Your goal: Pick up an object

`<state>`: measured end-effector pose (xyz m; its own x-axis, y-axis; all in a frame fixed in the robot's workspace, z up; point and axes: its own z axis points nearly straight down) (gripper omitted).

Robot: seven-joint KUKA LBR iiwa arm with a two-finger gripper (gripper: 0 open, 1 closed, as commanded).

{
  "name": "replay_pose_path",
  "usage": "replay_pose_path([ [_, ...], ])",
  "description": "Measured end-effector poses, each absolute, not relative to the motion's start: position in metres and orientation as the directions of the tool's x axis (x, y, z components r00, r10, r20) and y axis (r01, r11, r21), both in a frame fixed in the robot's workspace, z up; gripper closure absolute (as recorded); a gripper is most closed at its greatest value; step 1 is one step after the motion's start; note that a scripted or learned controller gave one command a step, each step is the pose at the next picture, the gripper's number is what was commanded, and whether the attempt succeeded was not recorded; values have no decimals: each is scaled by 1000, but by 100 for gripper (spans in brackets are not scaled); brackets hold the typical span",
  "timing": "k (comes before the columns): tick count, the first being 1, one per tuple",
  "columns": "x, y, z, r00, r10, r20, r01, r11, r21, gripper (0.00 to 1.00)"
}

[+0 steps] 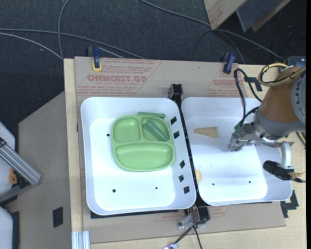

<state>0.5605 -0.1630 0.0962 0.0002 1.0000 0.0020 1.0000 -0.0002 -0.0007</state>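
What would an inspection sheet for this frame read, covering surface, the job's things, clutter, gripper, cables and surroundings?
Surface: bench board with red lettering, bearing a left bin and a right bin, side by side.
Job's things: green divided plate in the left bin, with a green item in its upper right compartment; tan wedge-shaped piece in the right bin.
Clutter: small yellowish bit at the right bin's left edge, too small to identify.
Gripper: gripper low in the right bin, right of the tan piece, apart from it; nothing seen held.
Cables: black cable to the arm; grey cables on the floor.
Surroundings: blue clamps on the board's far edge; cardboard beyond.
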Motion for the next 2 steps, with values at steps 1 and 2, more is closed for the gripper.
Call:
replay_pose_path([
  [1,567,-157,158,-2,1000,-2,1000,2,7,100],
  [2,565,-153,203,-2,1000,-1,1000,2,6,100],
])
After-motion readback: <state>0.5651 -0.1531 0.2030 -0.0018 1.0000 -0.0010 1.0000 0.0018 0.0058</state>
